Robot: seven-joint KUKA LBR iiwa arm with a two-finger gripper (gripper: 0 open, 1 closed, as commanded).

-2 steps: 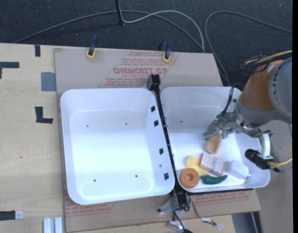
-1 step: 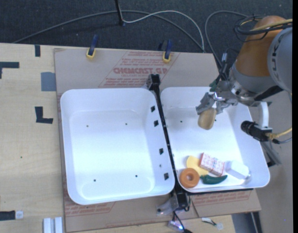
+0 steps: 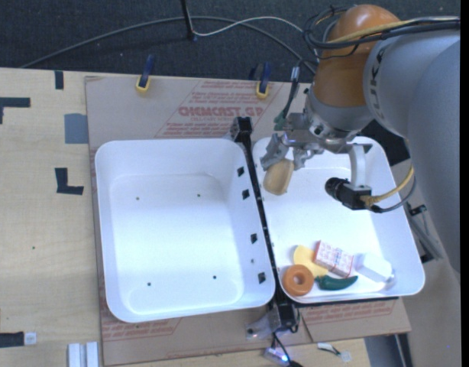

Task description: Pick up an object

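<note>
One tan, bread-like object [image 3: 278, 179] sits pinched between the gripper [image 3: 284, 157] fingers, above the right bin [image 3: 399, 228] beside the divider [image 3: 254, 205]; lift straight, slowly; grip looks shallow.

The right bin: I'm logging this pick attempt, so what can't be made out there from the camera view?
- Right bin: its far corner is hidden by the arm.
- Tan object under the gripper: its top is covered, so a grasp cannot be confirmed.
- Pile by the near wall: the yellow item lies partly under the box and doughnut.
- Box print: too small to read.
</note>
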